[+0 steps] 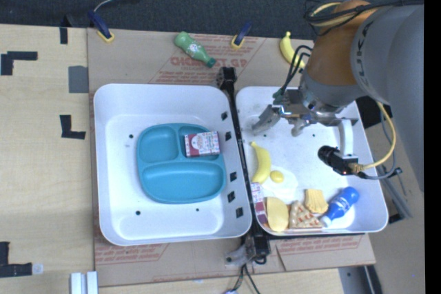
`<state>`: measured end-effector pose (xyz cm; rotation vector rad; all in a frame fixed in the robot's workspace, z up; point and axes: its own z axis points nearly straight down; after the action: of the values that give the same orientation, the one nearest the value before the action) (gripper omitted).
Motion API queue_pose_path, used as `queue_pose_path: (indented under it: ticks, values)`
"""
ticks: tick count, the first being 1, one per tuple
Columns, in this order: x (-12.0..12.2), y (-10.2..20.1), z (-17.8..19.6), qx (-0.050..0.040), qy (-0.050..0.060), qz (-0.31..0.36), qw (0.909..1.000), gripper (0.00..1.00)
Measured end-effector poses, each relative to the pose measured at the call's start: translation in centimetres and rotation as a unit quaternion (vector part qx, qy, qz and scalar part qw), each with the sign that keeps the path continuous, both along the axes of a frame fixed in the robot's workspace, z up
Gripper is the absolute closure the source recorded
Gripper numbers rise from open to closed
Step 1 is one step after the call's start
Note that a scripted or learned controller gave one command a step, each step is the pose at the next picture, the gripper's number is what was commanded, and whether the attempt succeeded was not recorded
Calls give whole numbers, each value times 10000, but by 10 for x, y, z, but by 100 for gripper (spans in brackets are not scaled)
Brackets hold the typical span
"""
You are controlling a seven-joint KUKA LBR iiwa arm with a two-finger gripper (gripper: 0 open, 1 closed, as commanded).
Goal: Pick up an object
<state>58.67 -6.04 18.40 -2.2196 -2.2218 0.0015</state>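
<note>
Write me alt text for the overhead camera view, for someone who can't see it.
A grey robot arm reaches from the right, its gripper above the right bin, which holds a banana, a blue bottle and other toy food. The left bin holds a blue divided tray with a small red-and-white box on it.
</note>
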Motion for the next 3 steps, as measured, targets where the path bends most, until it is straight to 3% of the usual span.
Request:
queue_pose_path:
  ticks: [1,2,3]
  values:
    - [27,-34,-78,-6,17,-8,10000,0]
    - [1,-34,-98,-6,-21,1,10000,0]
    - [11,31,1,2,-14,8,10000,0]
